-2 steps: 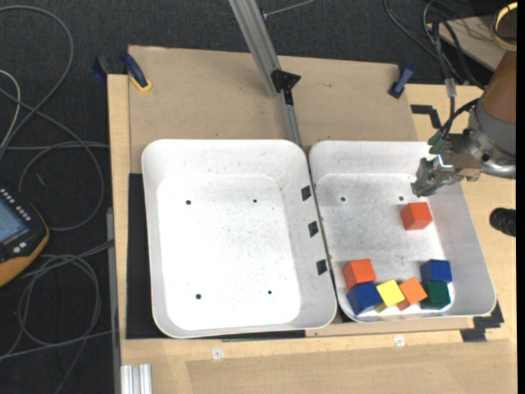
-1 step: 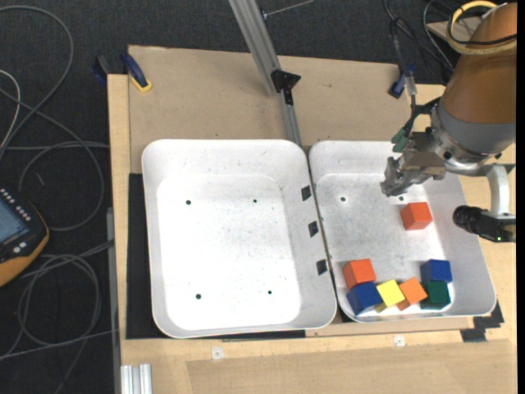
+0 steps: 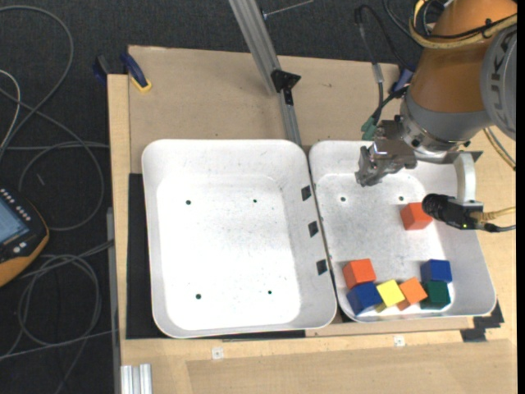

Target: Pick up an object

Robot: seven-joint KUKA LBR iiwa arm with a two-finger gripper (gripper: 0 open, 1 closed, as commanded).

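Note:
My gripper [image 3: 371, 173] hangs over the far part of the right bin [image 3: 328, 220], pointing down, with nothing visibly between its fingers. An orange block [image 3: 415, 216] lies alone to its right and nearer the camera. Along the bin's near edge sits a cluster: an orange block [image 3: 358, 271], a blue block [image 3: 364, 297], a yellow block [image 3: 390, 292], a small orange block [image 3: 413, 290], a blue block [image 3: 436, 270] and a green block [image 3: 439, 294].
The left bin [image 3: 164, 245] stands beside the right one, sharing a ridge with black clips [image 3: 312, 228]. A slanted metal pole [image 3: 267, 56] rises behind the bins. Cables and a black fitting [image 3: 451, 210] hang from the arm over the right bin's right side.

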